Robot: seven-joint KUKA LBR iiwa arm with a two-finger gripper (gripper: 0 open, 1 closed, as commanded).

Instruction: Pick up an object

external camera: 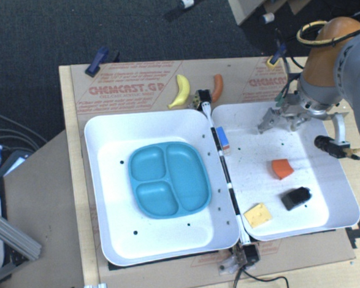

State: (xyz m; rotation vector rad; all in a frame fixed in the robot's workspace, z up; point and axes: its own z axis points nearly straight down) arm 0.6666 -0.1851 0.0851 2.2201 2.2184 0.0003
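The right bin [333, 219] holds an orange block [282, 168], a black object [295, 197] and a yellow wedge [257, 215] near its front left corner. A small blue piece [222, 138] lies against the divider between the bins. My gripper [283, 122] hangs over the far part of the right bin, behind the orange block and apart from it. It stands open with nothing between its fingers.
A blue divided plate [169, 178] lies in the left bin [107, 151]. Behind the bins on the bench lie a banana [180, 91] and an orange sausage-shaped toy [216, 87]. A blue clip [97, 62] sits at the bench's far left corner.
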